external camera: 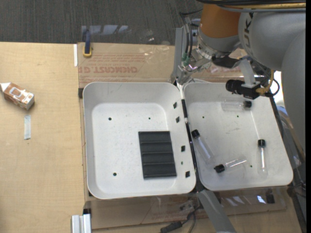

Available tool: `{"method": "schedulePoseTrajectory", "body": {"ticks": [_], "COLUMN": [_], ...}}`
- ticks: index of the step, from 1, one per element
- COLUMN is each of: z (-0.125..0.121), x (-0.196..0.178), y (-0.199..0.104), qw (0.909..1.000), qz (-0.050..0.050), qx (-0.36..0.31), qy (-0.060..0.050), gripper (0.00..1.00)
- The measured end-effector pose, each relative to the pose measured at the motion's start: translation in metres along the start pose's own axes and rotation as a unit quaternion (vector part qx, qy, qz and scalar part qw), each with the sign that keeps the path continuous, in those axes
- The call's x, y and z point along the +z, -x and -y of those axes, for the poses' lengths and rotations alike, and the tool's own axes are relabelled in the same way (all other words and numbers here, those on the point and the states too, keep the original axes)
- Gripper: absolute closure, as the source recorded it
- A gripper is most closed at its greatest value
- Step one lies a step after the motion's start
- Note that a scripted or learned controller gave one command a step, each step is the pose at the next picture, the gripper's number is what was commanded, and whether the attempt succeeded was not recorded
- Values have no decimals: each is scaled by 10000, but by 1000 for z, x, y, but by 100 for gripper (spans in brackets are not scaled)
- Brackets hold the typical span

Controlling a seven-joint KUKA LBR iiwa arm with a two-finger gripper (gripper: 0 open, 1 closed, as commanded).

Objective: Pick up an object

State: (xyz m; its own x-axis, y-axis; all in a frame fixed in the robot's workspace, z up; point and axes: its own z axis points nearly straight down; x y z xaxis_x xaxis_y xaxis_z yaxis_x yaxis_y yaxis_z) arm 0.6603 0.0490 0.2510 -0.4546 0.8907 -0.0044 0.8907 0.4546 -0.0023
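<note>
Gripper (186, 66) sits at the far edge of the bins, right over the seam where the two meet. Fingers' state: can't tell, too much wrist hardware and cabling in the way. Nothing visibly held. Above it is the orange band (221, 13), then the grey arm (277, 28), which runs off the top-right corner. A black fitting (239, 86) juts from the arm over the far part of the right bin (286, 176).

Right bin holds four clear tubes w/ black caps, all lying flat and apart from each other:
- far tube (234, 106), faint, near the back wall, just under the black fitting
- left tube (200, 143), close to the bin's left wall, angled
- front tube (230, 165), near the front wall, cap toward the left
- right tube (262, 155), lengthwise, cap at the far end

Left bin (90, 144) holds one black ridged block (157, 154), flat, right of centre and toward the near side, well apart from the gripper.

Outside the bins, on the tan surface (43, 178): a small printed carton (18, 96) at far left and a pale strip (27, 128) near it. A cardboard sheet (121, 64) w/ red lettering lies behind the left bin, w/ a blue clamp (87, 45) at its left corner.
</note>
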Motion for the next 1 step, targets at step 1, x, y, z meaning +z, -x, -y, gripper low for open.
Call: {"method": "schedulePoseTrajectory", "body": {"ticks": [1], "z": [14], "x": [17], "y": [24], "qw": [9978], "qz": [-19], "qx": [656], "qy": [1], "gripper": [100]}}
